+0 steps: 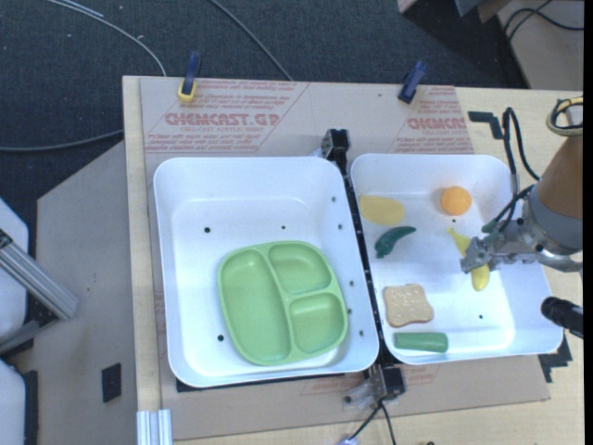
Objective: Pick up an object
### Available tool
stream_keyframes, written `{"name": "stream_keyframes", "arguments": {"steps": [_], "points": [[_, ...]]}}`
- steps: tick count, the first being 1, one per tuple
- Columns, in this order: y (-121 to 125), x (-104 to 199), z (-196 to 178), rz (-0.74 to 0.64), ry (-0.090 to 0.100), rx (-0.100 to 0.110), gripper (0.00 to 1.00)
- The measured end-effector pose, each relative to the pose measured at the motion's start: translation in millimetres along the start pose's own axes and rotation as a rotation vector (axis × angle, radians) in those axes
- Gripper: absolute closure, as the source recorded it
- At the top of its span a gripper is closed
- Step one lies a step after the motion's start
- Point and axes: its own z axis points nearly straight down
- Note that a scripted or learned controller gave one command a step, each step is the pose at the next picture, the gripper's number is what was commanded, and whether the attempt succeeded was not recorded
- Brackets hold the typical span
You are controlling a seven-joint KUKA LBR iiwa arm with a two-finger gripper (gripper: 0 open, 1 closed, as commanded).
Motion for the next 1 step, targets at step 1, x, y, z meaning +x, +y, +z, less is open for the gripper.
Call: {"name": "stream_keyframes", "arguments": {"steps": [1], "points": [[5.2,-3.8,-62.7,-0.001,-0.002,-0.007,1.00]]}}
